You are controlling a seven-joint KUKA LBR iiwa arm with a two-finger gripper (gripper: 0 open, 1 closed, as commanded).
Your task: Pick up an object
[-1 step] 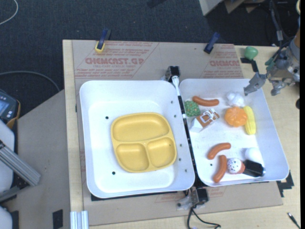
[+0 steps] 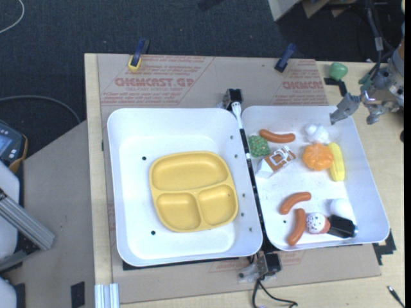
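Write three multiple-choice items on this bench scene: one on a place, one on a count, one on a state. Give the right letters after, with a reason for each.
1. Where does the yellow tray lie?
A. In the left bin
B. In the right bin
C. On the bare bench

2. How many sausages lie in the right bin?
A. One
B. Three
C. Five

3. How does the gripper stand to the toys?
A. It has the orange toy between its fingers
B. It is pressed onto the yellow tray
C. It is at the right bin's far right corner, with nothing between its fingers

Answers:
1. A: the tray sits in the middle of the left bin.
2. B: one sausage lies near the bin's far edge, and two nearer the front.
3. C: the gripper is beside the rim, apart from the orange toy.
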